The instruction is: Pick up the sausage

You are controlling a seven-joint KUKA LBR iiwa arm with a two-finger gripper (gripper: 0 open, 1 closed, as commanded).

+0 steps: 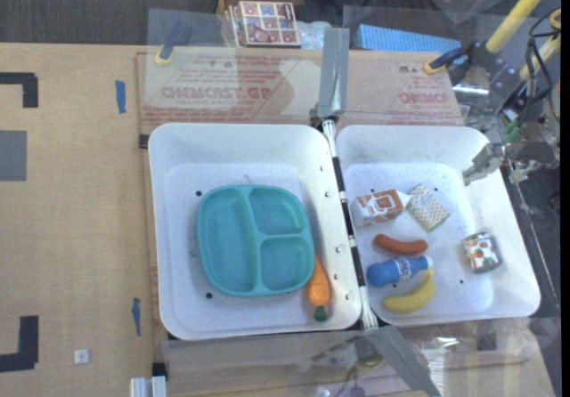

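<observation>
The sausage (400, 244) lies flat in the right bin (512, 284), near the middle of it. It is red-brown and points left to right. Just below it is a blue bottle (397, 271) lying on its side, and below that a yellow banana (411, 295) curves along the bin's near side. Just above the sausage is a small brown and white carton (378, 206), and beside that a pale checked packet (427, 206). A little box with red spots (481, 252) sits alone toward the right side of the bin, apart from the sausage.

The gripper (485, 162) is at the far right corner of the right bin, well apart from the sausage. It has nothing in it (how wide it stands I cannot tell, it is too small and blurry).

The left bin (169, 164) holds a teal tray (256, 240) with three parts. An orange carrot (319, 287) lies at the tray's right edge, near the wall between the two bins.

Both bins rest on the table (71, 208), toward its right side.
</observation>
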